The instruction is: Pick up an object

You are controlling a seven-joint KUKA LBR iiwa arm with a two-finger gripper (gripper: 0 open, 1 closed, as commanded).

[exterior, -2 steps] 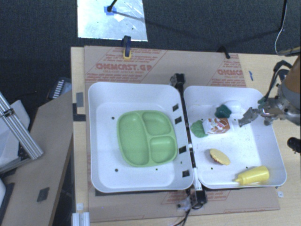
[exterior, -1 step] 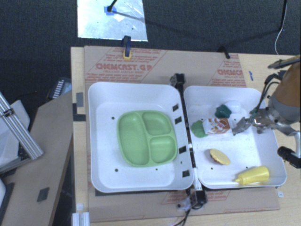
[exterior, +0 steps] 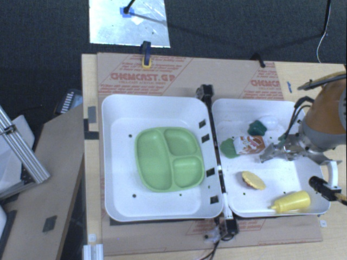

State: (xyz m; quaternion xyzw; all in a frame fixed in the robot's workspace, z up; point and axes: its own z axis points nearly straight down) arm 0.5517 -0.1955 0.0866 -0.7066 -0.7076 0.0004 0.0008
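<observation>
The gripper [exterior: 269, 155] hangs low in the right bin [exterior: 233, 111], its tip pointing left, just beside the red-and-white packet [exterior: 250, 143]. Whether the jaws are released or clenched cannot be told; nothing is seen between them.

Likely target, judged by nearness: the packet, mid-bin, toward the far half. It looks like a light, crinkly, soft pouch, probably slippery and lying flat, so a pinch across a raised edge or a fold would suit better than one on the flat face. It is printed red and white and touches a green round piece [exterior: 228, 149] at its left.

Other candidates in the same bin:
- dark teal lump [exterior: 256, 128], far of the packet, small, looks rigid.
- tan oval item [exterior: 253, 180], nearer, flattish, maybe soft.
- yellow bottle [exterior: 291, 201], on its side near the near-right corner; looks like smooth light plastic that could roll, so it should be gripped across the body.

The left bin [exterior: 116, 199] holds a green divided tray [exterior: 167, 159], wide and shallow, awkward for the jaws. Both bins sit on the bench [exterior: 135, 75].
</observation>
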